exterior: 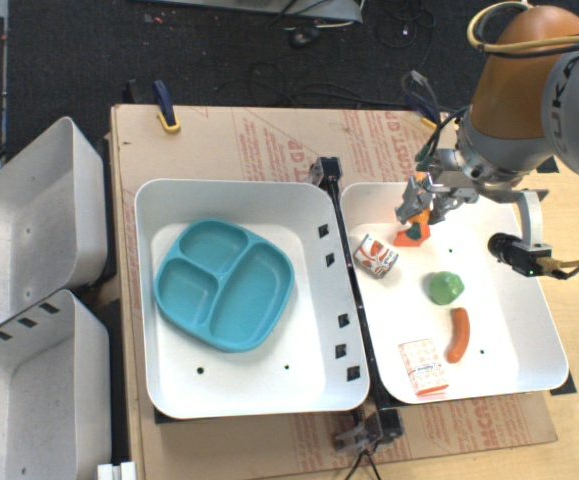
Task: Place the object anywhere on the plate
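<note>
Hovering my gripper (pixel 416 211) over the orange object (pixel 412 233) in the right bin (pixel 529 348); can't tell its state. Should centre before closing. Near that object: can (pixel 376 255), green ball (pixel 445 287), sausage (pixel 457 335), carton (pixel 421 362). Plate (pixel 225 283) sits in left bin (pixel 169 368).

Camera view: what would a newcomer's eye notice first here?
First the teal divided plate, lying alone in the left bin. Then the grey and orange arm at the upper right, its gripper low over a small orange object in the right bin, near a can, a green piece and a sausage.
</note>
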You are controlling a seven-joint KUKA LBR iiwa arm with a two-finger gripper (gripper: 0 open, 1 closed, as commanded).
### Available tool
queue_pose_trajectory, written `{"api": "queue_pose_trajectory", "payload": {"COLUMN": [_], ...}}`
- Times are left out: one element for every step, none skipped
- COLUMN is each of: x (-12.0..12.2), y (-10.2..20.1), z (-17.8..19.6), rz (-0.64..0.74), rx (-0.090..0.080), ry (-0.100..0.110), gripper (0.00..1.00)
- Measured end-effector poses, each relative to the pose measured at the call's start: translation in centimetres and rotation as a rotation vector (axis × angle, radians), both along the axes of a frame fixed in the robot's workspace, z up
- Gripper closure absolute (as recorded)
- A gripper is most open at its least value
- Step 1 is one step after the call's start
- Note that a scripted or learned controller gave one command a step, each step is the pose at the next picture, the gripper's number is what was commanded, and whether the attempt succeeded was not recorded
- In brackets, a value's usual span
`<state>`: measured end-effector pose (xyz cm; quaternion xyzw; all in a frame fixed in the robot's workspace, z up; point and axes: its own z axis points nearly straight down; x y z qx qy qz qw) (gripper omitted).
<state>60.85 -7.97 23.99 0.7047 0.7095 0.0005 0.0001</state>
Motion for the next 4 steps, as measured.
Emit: {"api": "queue_pose_trajectory", "payload": {"x": [0.5,-0.9,-1.0,-1.3], "y": [6.2,11.5,16.7,22.4], "z": [-0.4,-0.9,-2.0,-0.5], "rz": [0.002,0.001,0.001,0.002], "rx": [0.001,0.001,0.001,0.002], "ry": [0.001,0.004,0.004,-0.001], "gripper": [1.0,1.0,1.0,1.0]}}
